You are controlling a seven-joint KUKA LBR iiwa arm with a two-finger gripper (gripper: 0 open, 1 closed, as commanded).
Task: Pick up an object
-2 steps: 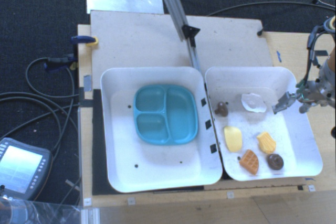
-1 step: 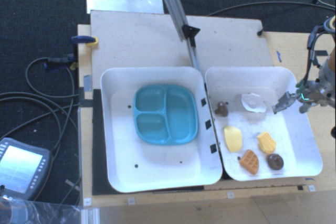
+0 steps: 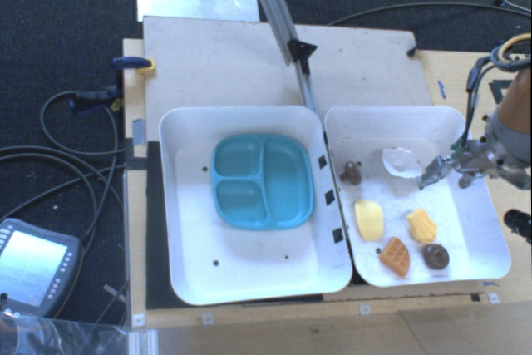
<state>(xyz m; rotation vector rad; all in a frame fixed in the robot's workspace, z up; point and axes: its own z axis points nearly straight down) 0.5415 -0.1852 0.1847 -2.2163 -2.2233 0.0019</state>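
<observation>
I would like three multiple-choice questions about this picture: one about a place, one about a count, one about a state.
1. Where does the teal divided plate lie?
A. in the left bin
B. in the right bin
C. on the floor

2. How many small objects lie in the right bin?
A. two
B. four
C. six

3. What is the state of the pincer?
A. it grips the plate
B. it hangs over the right bin, beside the clear object
C. it rests over the left bin

Key: 1 A, the plate sits inside the left bin. 2 C, six separate pieces can be counted. 3 B, the pincer is next to the clear object.
</observation>
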